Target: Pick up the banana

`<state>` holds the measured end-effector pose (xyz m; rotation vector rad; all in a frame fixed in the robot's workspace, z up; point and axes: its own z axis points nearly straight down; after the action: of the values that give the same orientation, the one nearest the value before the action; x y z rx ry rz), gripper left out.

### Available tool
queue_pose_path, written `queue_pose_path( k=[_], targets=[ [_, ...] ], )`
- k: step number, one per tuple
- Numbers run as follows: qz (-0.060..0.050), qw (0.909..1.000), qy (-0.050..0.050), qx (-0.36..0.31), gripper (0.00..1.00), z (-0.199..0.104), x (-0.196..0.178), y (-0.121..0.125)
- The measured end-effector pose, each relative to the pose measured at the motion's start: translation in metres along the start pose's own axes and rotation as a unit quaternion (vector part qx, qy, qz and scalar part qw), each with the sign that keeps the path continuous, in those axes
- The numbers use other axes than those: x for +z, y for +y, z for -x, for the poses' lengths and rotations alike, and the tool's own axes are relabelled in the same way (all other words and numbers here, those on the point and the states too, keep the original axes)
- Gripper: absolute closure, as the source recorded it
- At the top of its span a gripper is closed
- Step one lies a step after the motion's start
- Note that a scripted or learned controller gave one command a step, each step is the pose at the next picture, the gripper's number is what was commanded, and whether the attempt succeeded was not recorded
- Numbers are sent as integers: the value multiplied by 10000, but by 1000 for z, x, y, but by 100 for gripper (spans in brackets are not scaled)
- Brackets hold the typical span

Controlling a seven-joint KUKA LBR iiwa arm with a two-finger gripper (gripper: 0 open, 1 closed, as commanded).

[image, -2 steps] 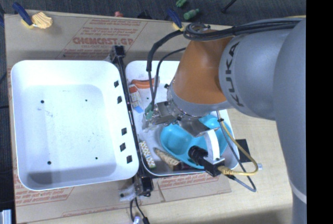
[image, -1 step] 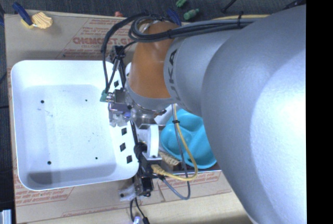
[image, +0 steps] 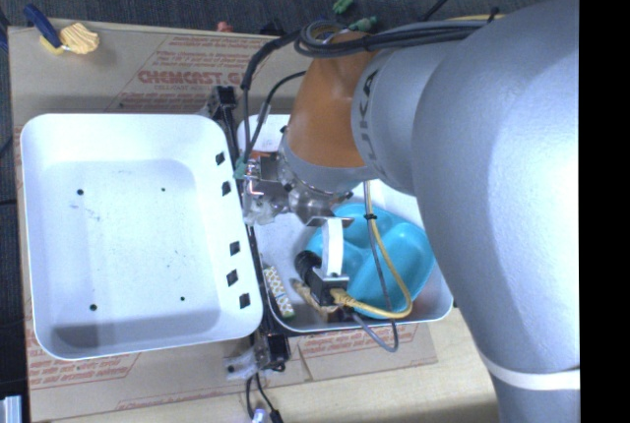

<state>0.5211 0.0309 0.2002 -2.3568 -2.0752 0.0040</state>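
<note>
The arm (image: 335, 116) hangs low into the right bin (image: 285, 249) beside a blue bowl (image: 399, 254), probably reaching for the banana hidden beneath. Whether its jaws are open I cannot tell.

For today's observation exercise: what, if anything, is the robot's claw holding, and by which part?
Cannot be told: the claw reaches into the right shallow white bin, its grip obscured.

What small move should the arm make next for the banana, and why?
Probably raise the gripper a little, straight up. It is over the right bin, next to a blue thing, and the arm covers most of that bin; rising would uncover what lies beneath.
</note>
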Motion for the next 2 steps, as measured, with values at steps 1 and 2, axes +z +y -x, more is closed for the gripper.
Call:
queue_pose_path(
  k=[1,2],
  targets=[
    [-3,9988,4,479,100,84,-28,38],
    [-8,9989,7,471,0,83,-28,38]
  ],
)
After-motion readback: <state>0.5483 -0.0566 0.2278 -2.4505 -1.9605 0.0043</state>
